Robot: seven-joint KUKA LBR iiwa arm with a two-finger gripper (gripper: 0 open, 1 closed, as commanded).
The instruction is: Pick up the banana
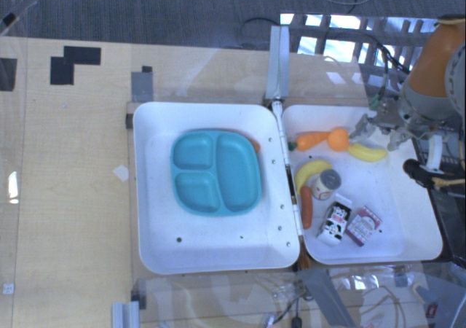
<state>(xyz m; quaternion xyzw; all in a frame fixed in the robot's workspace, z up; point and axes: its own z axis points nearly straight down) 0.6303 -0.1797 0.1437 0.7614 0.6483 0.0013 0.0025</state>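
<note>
Two bins are set side by side on the bench. A divided plate lies in the left bin. In the right bin, a carrot lies at the back, with one banana just to its right. A second banana lies nearer the divider, touching a small can. A sausage lies in front of these; a carton and a packet lie side by side to its right. The gripper is positioned just above the back banana.

gripper hangs over the right bin, your far side | small banana just beneath it | larger banana nearer | blue divided plate in left bin
</note>
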